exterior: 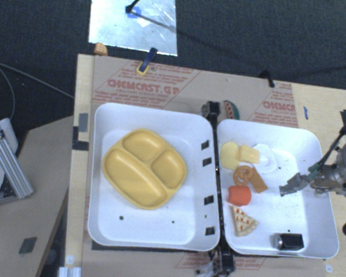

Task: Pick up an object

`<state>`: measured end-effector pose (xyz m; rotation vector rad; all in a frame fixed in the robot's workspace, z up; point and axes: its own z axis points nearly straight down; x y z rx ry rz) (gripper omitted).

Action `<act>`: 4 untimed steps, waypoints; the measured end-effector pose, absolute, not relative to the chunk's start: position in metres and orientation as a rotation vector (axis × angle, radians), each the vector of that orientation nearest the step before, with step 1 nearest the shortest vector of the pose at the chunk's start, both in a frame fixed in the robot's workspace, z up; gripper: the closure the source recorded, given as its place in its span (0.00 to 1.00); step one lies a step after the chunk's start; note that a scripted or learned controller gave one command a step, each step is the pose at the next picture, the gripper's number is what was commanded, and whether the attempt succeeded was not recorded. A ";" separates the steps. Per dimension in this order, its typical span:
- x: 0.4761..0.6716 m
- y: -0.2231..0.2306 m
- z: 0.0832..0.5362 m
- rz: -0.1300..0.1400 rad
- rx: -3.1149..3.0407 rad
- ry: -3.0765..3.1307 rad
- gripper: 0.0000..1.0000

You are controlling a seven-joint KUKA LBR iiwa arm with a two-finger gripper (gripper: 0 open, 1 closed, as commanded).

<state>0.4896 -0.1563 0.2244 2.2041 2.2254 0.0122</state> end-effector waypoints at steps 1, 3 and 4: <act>0.483 -0.209 0.082 -0.008 2.230 2.222 0.00; 0.623 -0.087 0.104 0.006 2.206 2.230 0.00; 0.554 -0.098 0.083 -0.005 2.227 2.223 0.00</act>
